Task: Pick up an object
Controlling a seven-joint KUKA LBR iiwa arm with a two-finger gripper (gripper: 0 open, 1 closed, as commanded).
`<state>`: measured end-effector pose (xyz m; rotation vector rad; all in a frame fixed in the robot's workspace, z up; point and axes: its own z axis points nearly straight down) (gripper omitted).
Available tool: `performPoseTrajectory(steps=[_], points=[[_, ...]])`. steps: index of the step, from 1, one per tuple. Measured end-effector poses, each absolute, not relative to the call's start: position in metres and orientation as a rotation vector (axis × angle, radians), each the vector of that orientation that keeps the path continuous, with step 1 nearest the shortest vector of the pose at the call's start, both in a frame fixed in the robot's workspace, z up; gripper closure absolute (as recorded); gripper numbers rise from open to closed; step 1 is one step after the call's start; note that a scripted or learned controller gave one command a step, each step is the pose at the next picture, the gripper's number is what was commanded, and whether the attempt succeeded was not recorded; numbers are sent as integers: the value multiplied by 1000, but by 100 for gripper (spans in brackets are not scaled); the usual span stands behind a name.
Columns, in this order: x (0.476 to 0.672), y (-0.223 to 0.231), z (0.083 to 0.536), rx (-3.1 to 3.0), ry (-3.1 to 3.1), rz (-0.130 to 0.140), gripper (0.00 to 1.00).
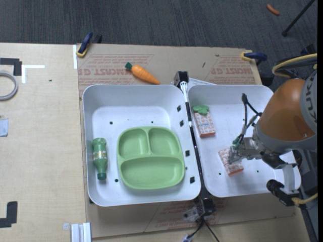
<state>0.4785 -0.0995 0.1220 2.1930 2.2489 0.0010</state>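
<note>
In the right bin (pixel 262 183) a small red and white packet (pixel 230 162) lies near the middle front. My gripper (pixel 237 152) is down at the packet's right edge, touching or just above it; the arm's orange band covers the area to its right. A second, larger box with red print (pixel 204 124) lies further back in the same bin, with a small green piece (pixel 201 109) at its far end. The left bin (pixel 101 97) holds a green divided plate (pixel 150 157) and a green bottle (pixel 100 157) lying on its side.
A toy carrot (pixel 142 73) lies on the cardboard behind the left bin. Clamps (pixel 85 43) sit at the cardboard's back corners. The bin divider (pixel 191 135) runs between the two bins. Cables hang off the arm at the right.
</note>
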Motion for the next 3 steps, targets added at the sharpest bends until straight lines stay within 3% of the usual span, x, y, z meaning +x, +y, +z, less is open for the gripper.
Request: performPoseTrajectory(steps=[1,2,3], points=[[478,-99,122,2193,2250,1,0],[479,-106,96,1687,2643,1,0],[483,-106,108,1685,2632,7,100]])
